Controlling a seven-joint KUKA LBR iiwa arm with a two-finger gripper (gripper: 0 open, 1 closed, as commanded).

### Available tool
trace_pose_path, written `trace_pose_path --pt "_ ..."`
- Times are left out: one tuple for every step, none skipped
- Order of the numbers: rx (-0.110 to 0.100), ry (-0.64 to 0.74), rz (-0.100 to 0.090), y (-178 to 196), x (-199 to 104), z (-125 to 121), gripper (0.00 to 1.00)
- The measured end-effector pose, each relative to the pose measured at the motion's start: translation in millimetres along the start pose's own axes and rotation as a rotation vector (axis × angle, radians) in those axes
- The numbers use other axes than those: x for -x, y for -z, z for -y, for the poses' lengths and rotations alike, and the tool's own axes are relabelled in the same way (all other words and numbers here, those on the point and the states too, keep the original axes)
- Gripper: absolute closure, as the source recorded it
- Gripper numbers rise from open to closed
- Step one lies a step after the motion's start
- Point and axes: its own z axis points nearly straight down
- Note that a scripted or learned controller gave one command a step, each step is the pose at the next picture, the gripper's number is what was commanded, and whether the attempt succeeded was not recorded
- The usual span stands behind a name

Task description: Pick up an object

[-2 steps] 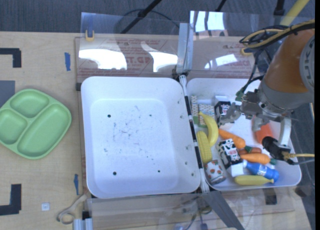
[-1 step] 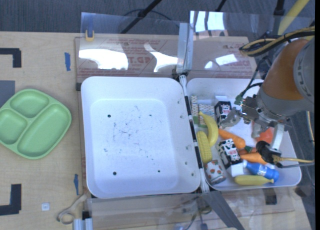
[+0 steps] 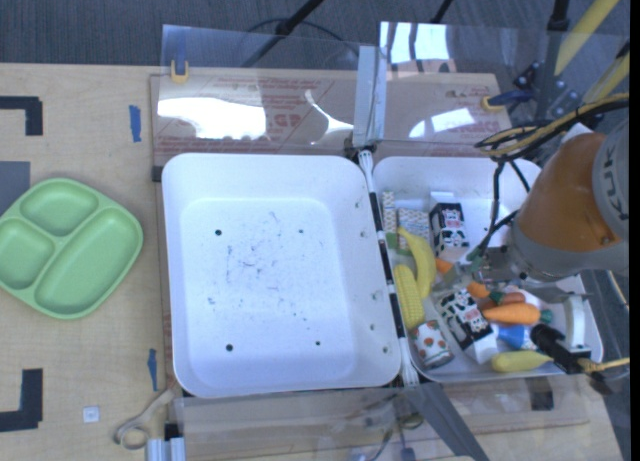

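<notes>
Bench and the things resting on it, seen from above.
A pale wooden bench bears two shallow white bins side by side: the left bin, and the right bin, touching it along a shared edge. A green divided plate lies well apart, near the bench's left edge. Black corner marks and strips of blue tape sit on the wood; clear panels stand behind the bins.

Only the white letters "KU" can be read, on the arm at the right edge.
</notes>
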Motion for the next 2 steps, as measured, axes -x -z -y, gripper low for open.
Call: trace_pose_path --pt "0.002 -0.001 -0.001 9 -1 -1 1.00" --pt "-0.020 -0.241 0.003 91 -71 -24 1.00"
